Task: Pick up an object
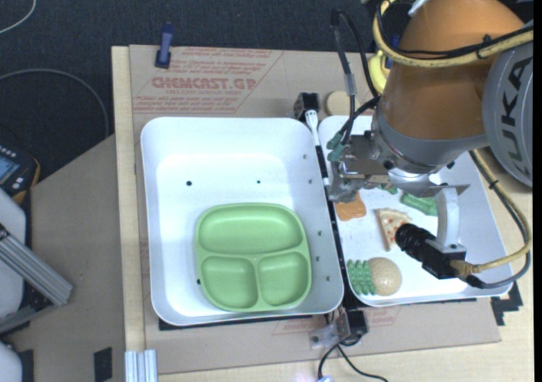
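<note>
- Pincer (345, 190) hangs low over the left edge of the right shallow white bin (483, 202), just above an orange flat piece (351, 208); whether it is clenched or released cannot be told, since the arm's grey wrist covers it.
- Beside the orange piece lies a tan pizza-slice toy (391, 225), with a green toy piece (418, 202) near it.
- At the bin's near corner sit a round beige ball (384, 274) and a green ridged item (360, 274), touching.
- Left shallow white bin (169, 168) holds a light-green three-compartment plastic tray (252, 255).
</note>
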`<action>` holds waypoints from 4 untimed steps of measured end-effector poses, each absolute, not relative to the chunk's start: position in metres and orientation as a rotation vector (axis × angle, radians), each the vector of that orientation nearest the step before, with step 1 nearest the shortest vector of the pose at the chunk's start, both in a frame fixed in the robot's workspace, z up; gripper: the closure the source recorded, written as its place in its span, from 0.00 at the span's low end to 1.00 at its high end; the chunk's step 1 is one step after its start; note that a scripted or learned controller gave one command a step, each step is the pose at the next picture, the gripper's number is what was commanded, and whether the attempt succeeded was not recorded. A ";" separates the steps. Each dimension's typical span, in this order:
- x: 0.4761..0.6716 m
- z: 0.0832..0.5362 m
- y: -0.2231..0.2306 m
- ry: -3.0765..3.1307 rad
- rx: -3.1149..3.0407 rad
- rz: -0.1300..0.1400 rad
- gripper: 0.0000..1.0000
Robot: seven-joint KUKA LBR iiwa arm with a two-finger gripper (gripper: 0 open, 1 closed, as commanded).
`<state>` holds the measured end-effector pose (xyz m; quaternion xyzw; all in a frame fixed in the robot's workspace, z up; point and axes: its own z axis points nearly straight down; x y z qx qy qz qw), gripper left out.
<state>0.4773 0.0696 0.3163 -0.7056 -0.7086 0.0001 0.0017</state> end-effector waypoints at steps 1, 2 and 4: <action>0.480 0.416 0.051 -2.228 -2.227 -0.017 1.00; 0.479 0.431 0.129 -2.233 -2.213 -0.009 1.00; 0.479 0.471 0.207 -2.233 -2.212 -0.012 1.00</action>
